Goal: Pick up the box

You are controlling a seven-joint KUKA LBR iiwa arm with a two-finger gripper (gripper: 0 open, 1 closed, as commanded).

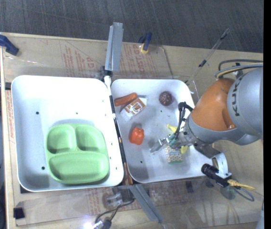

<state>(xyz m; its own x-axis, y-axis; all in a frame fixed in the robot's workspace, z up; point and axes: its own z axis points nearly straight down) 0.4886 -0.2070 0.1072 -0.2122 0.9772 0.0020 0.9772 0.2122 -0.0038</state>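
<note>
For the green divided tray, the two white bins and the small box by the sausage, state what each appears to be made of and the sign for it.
Green tray: probably moulded plastic, matt, with rounded compartment edges and one even colour. White bins: likely thin formed plastic, smooth, slightly glossy, with rounded corners. Box: seemingly printed card, flat faces with orange and white print; too small to be sure.
</note>
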